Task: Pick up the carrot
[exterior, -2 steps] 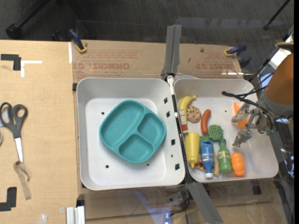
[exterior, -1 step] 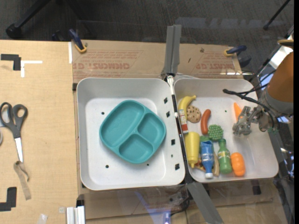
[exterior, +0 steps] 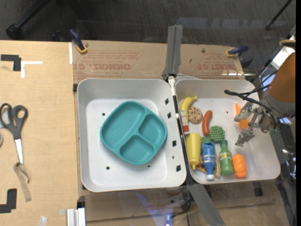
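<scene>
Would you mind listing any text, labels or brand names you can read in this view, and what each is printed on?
"CHEMCAZ, GE...": red print, seen upside down, on the left cardboard sheet behind the bins; only roughly legible.
Red print on the right cardboard sheet: too blurred to read.
Label on the blue bottle: too small to read.
Label on the red-and-white bottle: too small to read.
</scene>
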Tool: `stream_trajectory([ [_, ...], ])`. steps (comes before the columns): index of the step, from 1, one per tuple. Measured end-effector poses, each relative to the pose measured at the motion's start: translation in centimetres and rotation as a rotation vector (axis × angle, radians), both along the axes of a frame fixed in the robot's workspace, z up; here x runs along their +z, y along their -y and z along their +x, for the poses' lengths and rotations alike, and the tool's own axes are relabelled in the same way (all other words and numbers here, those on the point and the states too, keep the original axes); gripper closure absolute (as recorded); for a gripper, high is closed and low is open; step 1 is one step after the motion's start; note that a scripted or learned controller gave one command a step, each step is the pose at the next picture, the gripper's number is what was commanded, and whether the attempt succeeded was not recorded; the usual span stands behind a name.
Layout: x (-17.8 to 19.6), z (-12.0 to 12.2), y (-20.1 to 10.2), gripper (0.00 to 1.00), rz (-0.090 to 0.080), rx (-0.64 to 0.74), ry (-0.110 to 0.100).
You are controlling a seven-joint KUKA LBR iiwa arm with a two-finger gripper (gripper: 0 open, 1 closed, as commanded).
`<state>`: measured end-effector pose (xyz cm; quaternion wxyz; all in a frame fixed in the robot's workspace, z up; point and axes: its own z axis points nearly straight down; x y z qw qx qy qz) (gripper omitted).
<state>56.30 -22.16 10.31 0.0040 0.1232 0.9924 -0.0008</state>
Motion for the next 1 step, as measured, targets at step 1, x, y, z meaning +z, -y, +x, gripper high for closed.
stream_trajectory([
  [1,-0.93,3.09,0.0,0.0,0.0,0.049,-0.002],
])
